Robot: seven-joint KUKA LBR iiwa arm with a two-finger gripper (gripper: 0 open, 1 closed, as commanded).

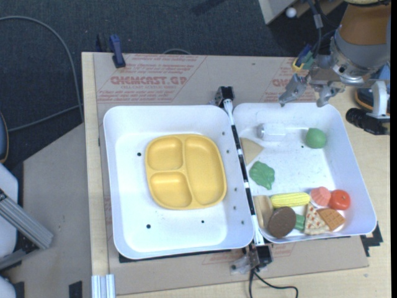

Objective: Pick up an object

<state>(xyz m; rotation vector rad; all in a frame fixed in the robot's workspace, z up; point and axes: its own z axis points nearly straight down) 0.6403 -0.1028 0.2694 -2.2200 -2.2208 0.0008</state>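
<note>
Gripper (308, 94) poised with fingers spread and nothing between them, above the far rim of the right bin (356, 166).

Nearest below sits a green ball (316, 138), beside a clear plastic piece (273, 131); toy food crowds the near corner. Risk, as I judge it: the round ball rolls off closing fingers, or they clip the rim.

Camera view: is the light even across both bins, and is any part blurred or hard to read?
In the camera view, light is fairly even; the left bin looks bright but readable; the gripper is slightly soft; a pale object nearly vanishes against the right bin.
</note>
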